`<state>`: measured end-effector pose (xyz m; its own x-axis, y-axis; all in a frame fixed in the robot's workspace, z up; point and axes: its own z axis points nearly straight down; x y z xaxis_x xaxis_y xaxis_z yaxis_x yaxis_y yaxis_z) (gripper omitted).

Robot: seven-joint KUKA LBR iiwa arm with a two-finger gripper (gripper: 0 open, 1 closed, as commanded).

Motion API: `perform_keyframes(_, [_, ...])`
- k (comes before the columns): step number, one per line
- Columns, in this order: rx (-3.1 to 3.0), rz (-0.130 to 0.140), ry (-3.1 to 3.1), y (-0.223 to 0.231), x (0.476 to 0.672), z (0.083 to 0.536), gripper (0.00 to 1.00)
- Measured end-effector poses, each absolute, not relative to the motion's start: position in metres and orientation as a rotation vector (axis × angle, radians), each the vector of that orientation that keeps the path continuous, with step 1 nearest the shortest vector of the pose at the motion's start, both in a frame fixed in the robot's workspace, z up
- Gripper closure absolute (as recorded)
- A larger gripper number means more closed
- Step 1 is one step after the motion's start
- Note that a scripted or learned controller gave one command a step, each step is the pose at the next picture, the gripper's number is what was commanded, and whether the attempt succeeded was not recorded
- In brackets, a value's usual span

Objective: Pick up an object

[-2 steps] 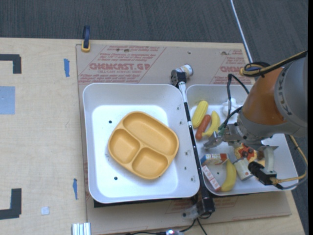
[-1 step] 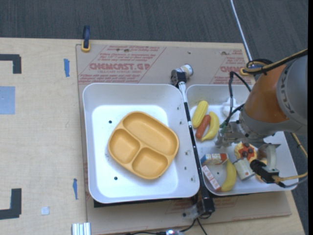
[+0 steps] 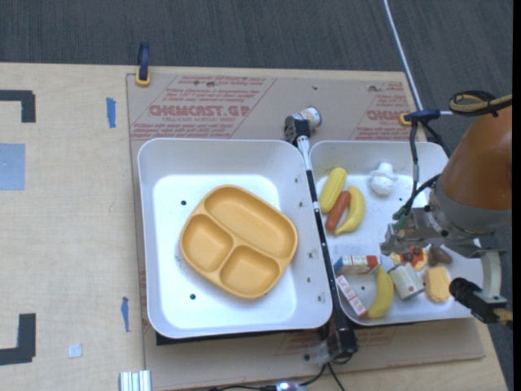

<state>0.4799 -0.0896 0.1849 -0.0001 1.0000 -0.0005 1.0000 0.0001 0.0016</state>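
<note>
The right bin [image 3: 370, 155] holds several toy foods: a yellow banana [image 3: 332, 187], a red sausage [image 3: 338, 208], a second banana [image 3: 356, 211], a white lump [image 3: 381, 179], a small red and white carton [image 3: 358, 261], a third banana [image 3: 380, 294], a grey can [image 3: 404, 282] and an orange-yellow piece [image 3: 438, 284]. My gripper [image 3: 404, 237] hangs low over the right part of this bin, just above a small red and orange item [image 3: 415, 257]. The wrist hides what lies directly beneath it.
In the left bin [image 3: 155, 218] lies a yellow three-compartment plate [image 3: 238, 240]. A black divider rail [image 3: 316, 210] runs between the bins. A brown item [image 3: 442, 256] sits under the arm. Cables [image 3: 468, 101] loop above the orange arm body [image 3: 484, 165].
</note>
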Motion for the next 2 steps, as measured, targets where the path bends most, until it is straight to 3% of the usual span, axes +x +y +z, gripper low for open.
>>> perform_keyframes(1, [2.221, 0.001, 2.221, -0.09, 0.48, 0.185, 0.0])
perform_keyframes(2, [2.223, -0.002, 2.223, -0.093, 0.526, 0.098, 0.0])
